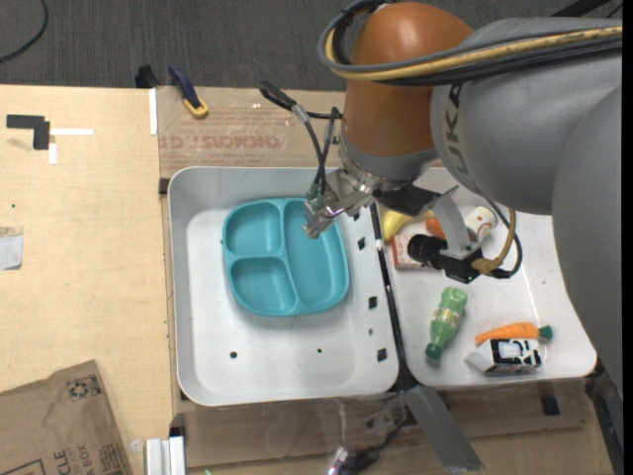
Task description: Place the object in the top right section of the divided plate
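Observation:
A teal divided plate lies in the left white bin, with two smaller sections on its left and one long section on its right. My gripper hangs under the orange wrist band, over the upper end of the plate's right section. A small greenish bit shows at the gripper's tip, but I cannot make out what it is or whether it is held. The arm hides the plate's top right corner.
The right bin holds a green bottle, a carrot on a black-and-white box, a yellow item, a red-and-white pack and a small white item. A cardboard sheet lies behind the bins.

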Robot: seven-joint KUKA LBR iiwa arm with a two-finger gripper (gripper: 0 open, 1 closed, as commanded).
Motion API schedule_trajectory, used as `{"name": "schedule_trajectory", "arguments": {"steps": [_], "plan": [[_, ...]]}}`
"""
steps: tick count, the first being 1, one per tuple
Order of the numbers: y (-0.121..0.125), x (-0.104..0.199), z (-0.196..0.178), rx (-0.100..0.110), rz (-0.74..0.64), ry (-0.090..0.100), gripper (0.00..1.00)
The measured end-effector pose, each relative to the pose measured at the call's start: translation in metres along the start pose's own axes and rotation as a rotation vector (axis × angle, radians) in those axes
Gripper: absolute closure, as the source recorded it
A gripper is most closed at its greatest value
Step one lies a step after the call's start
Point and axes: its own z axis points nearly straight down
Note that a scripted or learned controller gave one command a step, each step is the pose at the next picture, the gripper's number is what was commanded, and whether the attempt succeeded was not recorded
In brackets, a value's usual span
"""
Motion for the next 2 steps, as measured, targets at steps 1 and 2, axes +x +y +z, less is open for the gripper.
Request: {"name": "schedule_trajectory", "arguments": {"steps": [1, 2], "plan": [[-0.055, 0.029, 0.138, -0.01, 0.364, -0.001, 1.0], [0.021, -0.021, 0.154, -0.025, 0.315, -0.004, 1.0]]}}
